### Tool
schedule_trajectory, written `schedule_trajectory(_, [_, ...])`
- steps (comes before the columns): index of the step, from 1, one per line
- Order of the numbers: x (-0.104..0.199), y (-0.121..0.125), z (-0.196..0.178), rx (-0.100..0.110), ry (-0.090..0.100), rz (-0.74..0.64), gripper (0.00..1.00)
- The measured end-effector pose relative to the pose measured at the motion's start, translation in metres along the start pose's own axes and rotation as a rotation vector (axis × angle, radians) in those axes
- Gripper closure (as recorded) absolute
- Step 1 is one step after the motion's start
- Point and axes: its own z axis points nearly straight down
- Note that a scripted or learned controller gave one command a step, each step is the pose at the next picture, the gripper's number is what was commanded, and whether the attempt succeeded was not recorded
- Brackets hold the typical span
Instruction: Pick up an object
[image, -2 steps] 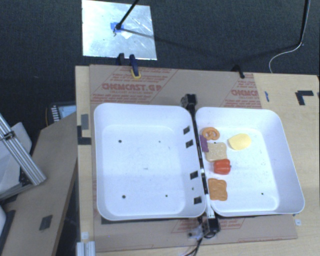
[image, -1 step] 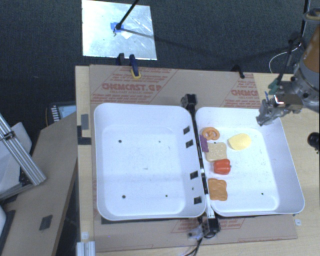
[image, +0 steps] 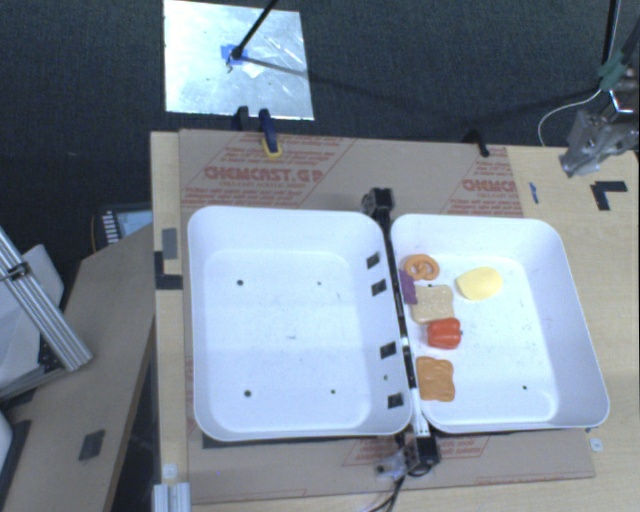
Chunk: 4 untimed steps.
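End effector (image: 600, 135): parked at upper right, above the far corner of the tabletop (image: 330, 165), well clear of both bins; too small and blurred to tell whether it is apart or together. Nothing seen in it.

Left bin (image: 205, 300): white, shallow, bare floor with a few dark dots.

Right bin (image: 575, 330): white, shallow, holds all the candidates, clustered along its left wall beside the divider.

Contents, far to near:
- Pretzel (image: 420, 267): orange loop, lying flat, nearest the far wall.
- Yellow piece (image: 480, 284): rounded, apart from the rest, towards the bin's middle.
- Tan square (image: 433, 303): flat slab, touching or just beside a purple sliver (image: 409, 288) at the wall.
- Red piece (image: 444, 333): small and chunky, just below the tan square.
- Orange slab (image: 435, 379): flat, close to the wall, nearest the front.

Handling, judged: toy food, likely light, stiff and smooth, so prone to slip or skid. Flat slabs offer little height to pinch. Best candidate is the yellow piece: free space all round, rounded body, take across its narrow width. Second choice is the red piece, though neighbours crowd it.
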Motion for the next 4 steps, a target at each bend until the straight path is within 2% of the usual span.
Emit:
schedule_trajectory(1, [-0.085,-0.058,-0.01,0.014,-0.002,0.016,1.0])
schedule_trajectory(2, [0.002,-0.056,0.093,0.026,0.004,-0.005,1.0])
schedule_trajectory(3, [0.02,-0.032,-0.013,0.004,0.001,0.0,1.0])
schedule_trajectory(4, [-0.003,-0.055,0.001,0.017,0.001,0.008,1.0])
